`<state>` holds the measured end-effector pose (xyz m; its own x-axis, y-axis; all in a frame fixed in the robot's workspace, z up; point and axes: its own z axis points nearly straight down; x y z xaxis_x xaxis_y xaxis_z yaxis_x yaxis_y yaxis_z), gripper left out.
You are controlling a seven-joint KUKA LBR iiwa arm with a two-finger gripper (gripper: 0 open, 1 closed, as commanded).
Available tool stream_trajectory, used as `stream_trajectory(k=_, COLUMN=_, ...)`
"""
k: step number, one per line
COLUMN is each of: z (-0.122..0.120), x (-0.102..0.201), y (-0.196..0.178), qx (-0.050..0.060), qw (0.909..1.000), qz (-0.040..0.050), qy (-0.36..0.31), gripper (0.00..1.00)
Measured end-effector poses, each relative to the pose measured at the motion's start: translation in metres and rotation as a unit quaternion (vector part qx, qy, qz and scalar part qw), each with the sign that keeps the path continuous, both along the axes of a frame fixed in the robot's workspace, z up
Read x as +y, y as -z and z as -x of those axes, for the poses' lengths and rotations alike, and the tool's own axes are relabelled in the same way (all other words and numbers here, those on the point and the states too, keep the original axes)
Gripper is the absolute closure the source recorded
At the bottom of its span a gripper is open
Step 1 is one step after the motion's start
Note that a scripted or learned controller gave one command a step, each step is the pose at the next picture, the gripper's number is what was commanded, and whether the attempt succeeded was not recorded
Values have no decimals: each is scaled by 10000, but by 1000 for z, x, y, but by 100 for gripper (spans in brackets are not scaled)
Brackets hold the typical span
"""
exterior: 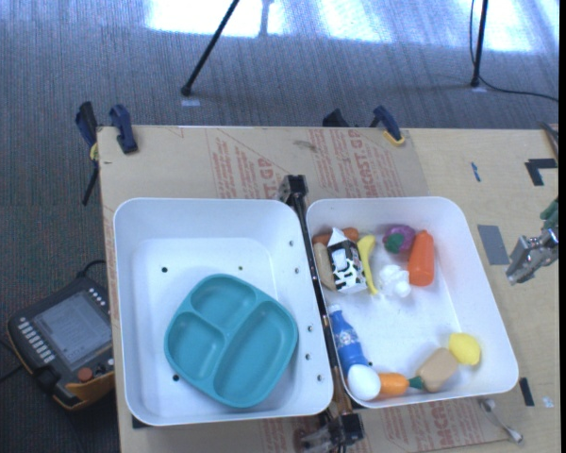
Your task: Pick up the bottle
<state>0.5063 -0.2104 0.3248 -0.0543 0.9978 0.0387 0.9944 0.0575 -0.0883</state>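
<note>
Camera view puts the bottle [345, 339] lying along the left wall of the right bin [472, 243], blue label up, its lower end touching a white egg [363, 381]. Above it stands a milk carton [345, 262]. The left bin [151, 229] holds a teal divided plate [231, 340]. My gripper [532, 256] hangs outside the right bin, past its right rim; whether it is open or closed I cannot tell.
</note>
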Motion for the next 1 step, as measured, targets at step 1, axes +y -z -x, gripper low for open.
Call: stream_trajectory(k=1, z=-1, x=0, y=-5, qx=37, qw=10000, qz=-16, qy=-28, gripper=100)
